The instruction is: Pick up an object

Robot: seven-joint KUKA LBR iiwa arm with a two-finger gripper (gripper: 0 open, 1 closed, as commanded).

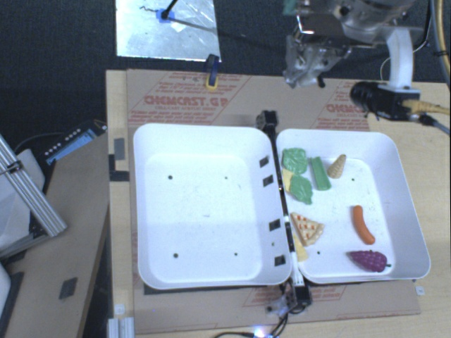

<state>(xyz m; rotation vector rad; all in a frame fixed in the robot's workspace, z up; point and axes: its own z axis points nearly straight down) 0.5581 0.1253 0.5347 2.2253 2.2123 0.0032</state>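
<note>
The right bin (405,189) holds several toy foods. Two green leafy pieces (296,171) lie near its left wall, with a green stick (320,174) and a tan cone (337,165) beside them. A pizza slice (307,227) and a yellow piece (299,249) rest lower left, an orange sausage (362,224) to the right, and purple grapes (368,260) at the front. My gripper (304,74) hangs high above the bench behind the bins, with nothing seen in it.
The left bin (151,210) sits beside the right one, joined by black clips (271,182) along the shared wall. A shiny metal sheet (168,18) lies at the back left. A yellow and blue clamp (211,72) stands on the cardboard's far edge.
</note>
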